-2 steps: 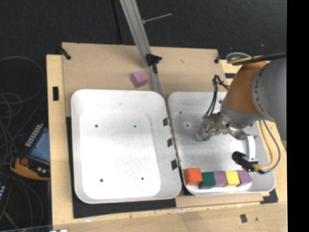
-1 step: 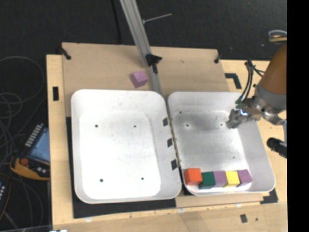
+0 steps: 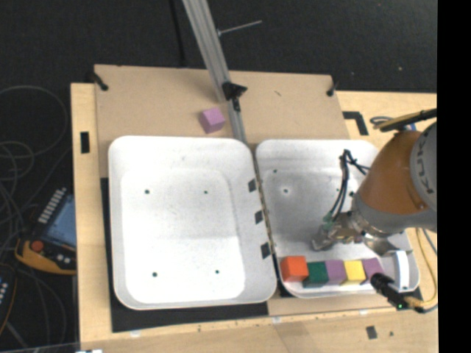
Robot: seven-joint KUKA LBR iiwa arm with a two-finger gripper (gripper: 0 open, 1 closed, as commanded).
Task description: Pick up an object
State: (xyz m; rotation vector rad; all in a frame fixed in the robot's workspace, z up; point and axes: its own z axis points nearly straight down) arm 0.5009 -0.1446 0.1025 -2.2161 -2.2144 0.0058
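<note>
Along the near edge of the right bin [image 3: 294,168] lies a row of small blocks: orange [image 3: 295,268], green [image 3: 317,272], purple [image 3: 335,271], yellow [image 3: 355,271] and a mauve one [image 3: 372,265] partly under the arm. My gripper [image 3: 329,239] hangs low just behind the green and purple blocks, pointing down into the bin. The orange-banded wrist [image 3: 390,182] rises behind it to the right. Nothing shows between its tips.
The left bin [image 3: 184,219] lies beside the right one. A purple cube [image 3: 213,120] rests on the bench board behind the left bin. A slanted metal rail [image 3: 210,46] rises from the back middle. Cables and a handheld pendant [image 3: 48,230] lie at the far left.
</note>
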